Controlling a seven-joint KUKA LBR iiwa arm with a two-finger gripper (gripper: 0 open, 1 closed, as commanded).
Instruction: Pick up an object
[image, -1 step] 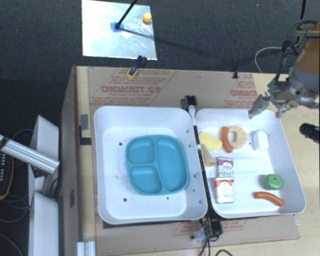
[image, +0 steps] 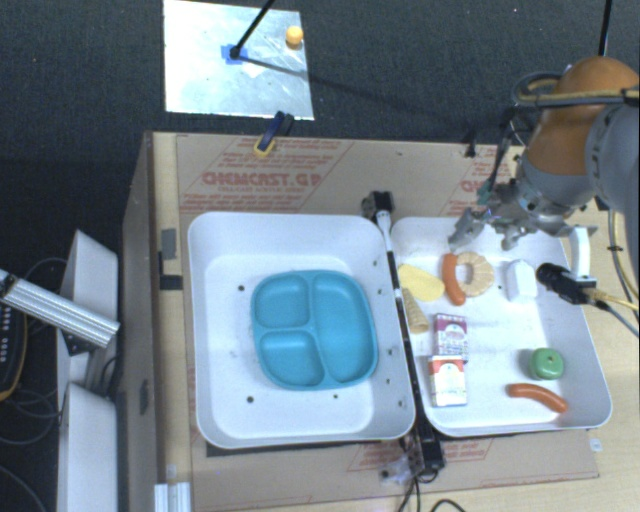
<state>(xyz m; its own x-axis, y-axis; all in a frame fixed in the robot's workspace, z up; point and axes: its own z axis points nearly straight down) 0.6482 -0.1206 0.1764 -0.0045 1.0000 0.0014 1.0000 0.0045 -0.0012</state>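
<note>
— What's the risk?

— The blue tray (image: 312, 330) fills the left bin (image: 215, 260); my targets crowd the right bin (image: 590, 385). My gripper (image: 490, 228) hangs spread over its far edge, holding nothing. Dropping here, I'd clip the hot dog (image: 455, 278) touching the bagel (image: 474, 273) and nudge both.

— And smaller items?

— The green piece (image: 546, 363) could roll.

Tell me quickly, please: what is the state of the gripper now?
Gripper: open, holding nothing, above the right bin near its far edge.
</note>
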